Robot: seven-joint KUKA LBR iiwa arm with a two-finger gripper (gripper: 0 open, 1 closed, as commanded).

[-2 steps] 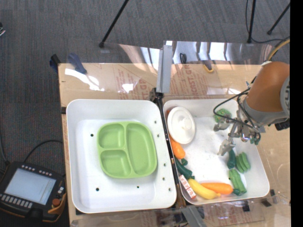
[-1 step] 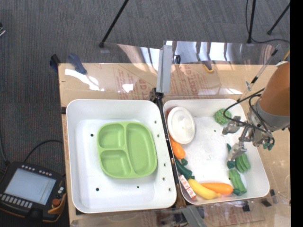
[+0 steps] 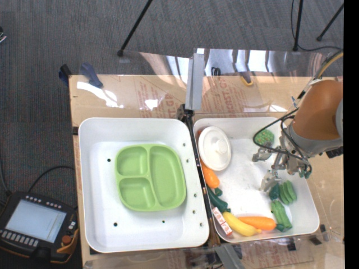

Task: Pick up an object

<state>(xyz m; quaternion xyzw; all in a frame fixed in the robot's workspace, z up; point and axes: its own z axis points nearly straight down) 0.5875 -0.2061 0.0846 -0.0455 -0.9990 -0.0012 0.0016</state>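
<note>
Over the right bin (image 3: 311, 220) the grey arm (image 3: 317, 119) with its orange band is seen reaching in from the right, and the tool (image 3: 271, 179) is lowered into the bin's right half. Its metal fingers (image 3: 268, 182) are seen just beside a dark green ridged toy (image 3: 285, 192), which lies at the bin's right side; whether they are touching cannot be told. Whether the tool is open or closed cannot be told from this slant, and nothing is clearly seen between its fingers.

Several things are spread through the right bin. A round white lid (image 3: 216, 147) with a knob is placed near the upper left corner. A green ball-like toy (image 3: 263, 135) is seen behind the tool, near the arm's cables. An orange carrot (image 3: 211, 177) lies along the left wall, with a dark green vegetable (image 3: 219, 199) just below it. Along the near wall a yellow banana (image 3: 240, 225), a second carrot (image 3: 258, 222) and a green cucumber (image 3: 281, 216) are lined up close together.

A light green divided plate (image 3: 150, 177) is set in the middle of the left bin (image 3: 95, 133). Both bins are carried side by side on the table (image 3: 134, 94).
</note>
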